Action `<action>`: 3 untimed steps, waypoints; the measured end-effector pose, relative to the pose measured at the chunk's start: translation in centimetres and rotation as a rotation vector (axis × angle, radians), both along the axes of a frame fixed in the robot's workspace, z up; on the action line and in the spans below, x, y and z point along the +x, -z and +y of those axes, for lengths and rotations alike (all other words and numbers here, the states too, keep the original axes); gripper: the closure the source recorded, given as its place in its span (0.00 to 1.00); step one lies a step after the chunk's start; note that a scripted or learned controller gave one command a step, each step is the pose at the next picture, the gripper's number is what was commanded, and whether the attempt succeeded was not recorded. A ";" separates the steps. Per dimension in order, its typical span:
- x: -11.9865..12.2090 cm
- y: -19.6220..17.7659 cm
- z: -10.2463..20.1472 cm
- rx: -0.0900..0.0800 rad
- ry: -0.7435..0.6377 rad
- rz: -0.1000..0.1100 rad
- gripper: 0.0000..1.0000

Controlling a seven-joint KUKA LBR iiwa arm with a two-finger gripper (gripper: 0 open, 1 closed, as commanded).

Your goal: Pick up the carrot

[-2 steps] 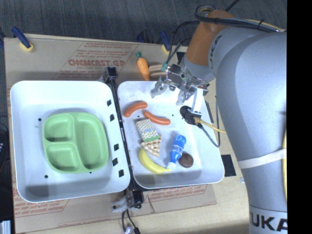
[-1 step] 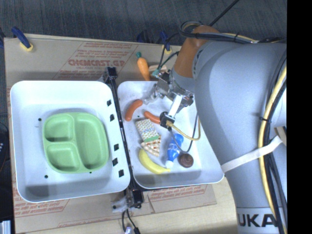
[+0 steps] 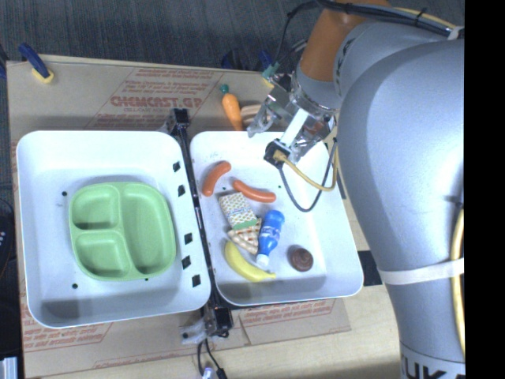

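The carrot (image 3: 230, 110), orange with a small green top, lies on the cardboard just behind the back rim of the right bin (image 3: 341, 235), outside it. My gripper (image 3: 265, 141) hangs over that bin's back edge, a little to the right of the carrot and apart from it. Its fingers are spread, and nothing sits between them.
The right bin holds two sausages (image 3: 215, 178) (image 3: 254, 189), a cracker box (image 3: 237, 208), a blue bottle (image 3: 270, 234), a banana (image 3: 246, 265) and a brown donut (image 3: 300, 258). A green divided plate (image 3: 122, 230) lies in the left bin (image 3: 35, 212). A yellow cable (image 3: 312, 184) loops below the wrist.
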State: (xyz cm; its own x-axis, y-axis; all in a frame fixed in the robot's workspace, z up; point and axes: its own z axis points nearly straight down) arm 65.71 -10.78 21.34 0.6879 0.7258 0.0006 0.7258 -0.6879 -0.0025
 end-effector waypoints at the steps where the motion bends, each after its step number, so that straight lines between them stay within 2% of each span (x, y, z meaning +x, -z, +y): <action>1: -0.7 0.4 -8.2 -0.001 0.064 0.003 0.00; 2: -1.8 12.2 -9.2 0.000 0.151 0.005 0.00; 3: -1.0 8.3 -3.5 -0.001 0.314 0.004 0.00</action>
